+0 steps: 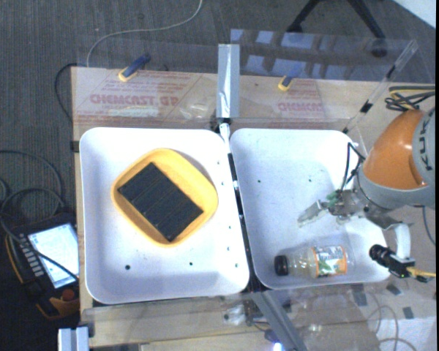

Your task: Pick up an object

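A clear plastic bottle (312, 262) with a black cap and an orange label lies on its side near the front edge of the right bin (293, 159). In the left bin (102, 262), a yellow dish (203, 189) holds a black square slab (161, 201). My gripper (316, 210) hangs over the middle right of the right bin, pointing left, a little behind the bottle and apart from it. The grey arm with its orange band (399, 159) comes in from the right.
A metal divider (234, 189) separates the two bins. Clear panels with yellow clamps (134, 66) stand behind them. A black fitting with cable (386, 258) sits at the right bin's front right corner. A tablet (53, 251) lies on the floor at left.
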`<state>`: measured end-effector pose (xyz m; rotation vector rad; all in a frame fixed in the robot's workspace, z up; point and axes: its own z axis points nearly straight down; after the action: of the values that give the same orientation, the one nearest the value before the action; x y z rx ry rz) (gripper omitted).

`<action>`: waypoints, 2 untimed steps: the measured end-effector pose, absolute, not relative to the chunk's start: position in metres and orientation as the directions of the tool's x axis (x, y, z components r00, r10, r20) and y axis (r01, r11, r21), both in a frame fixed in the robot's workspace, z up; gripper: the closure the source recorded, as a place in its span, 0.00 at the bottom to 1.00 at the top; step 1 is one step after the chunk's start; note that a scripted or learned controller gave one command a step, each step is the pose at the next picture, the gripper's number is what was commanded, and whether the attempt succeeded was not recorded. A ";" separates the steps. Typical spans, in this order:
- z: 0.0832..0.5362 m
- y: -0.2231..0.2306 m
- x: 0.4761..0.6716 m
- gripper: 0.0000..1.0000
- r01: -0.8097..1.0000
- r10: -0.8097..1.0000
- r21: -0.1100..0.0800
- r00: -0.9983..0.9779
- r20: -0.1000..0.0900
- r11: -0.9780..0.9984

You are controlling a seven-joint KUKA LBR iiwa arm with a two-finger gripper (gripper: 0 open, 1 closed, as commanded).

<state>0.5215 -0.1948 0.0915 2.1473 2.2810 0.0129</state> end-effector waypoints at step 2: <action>0.092 -0.202 0.510 0.00 0.993 0.993 0.014 0.119 0.003 -0.119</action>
<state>0.5095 -0.2022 0.0920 2.3435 2.0793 0.0181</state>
